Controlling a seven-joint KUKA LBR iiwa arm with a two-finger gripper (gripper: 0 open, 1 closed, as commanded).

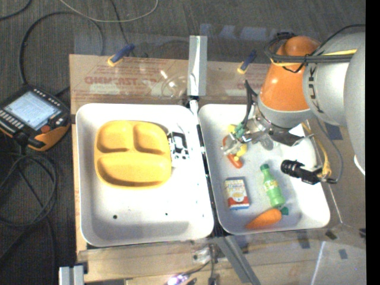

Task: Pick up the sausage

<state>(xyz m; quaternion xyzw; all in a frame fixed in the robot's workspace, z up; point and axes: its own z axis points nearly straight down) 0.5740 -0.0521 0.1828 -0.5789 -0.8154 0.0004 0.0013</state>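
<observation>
The sausage point(229, 142) is a small reddish-orange piece in the upper left part of the right bin point(309, 218), with a yellow bit point(237, 157) just below it. My gripper point(242, 133) hangs low right over it, at its upper right end, under the orange wrist band point(285, 88). The wrist hides the contact, so I cannot see whether the sausage is between the gripper's tips.
Also in the right bin lie a green bottle point(272, 186), a carrot point(264, 218) and a small red-and-white box point(237, 194). The left bin point(142, 218) holds a yellow divided plate point(132, 153). A black cable plug point(297, 171) dangles from the arm.
</observation>
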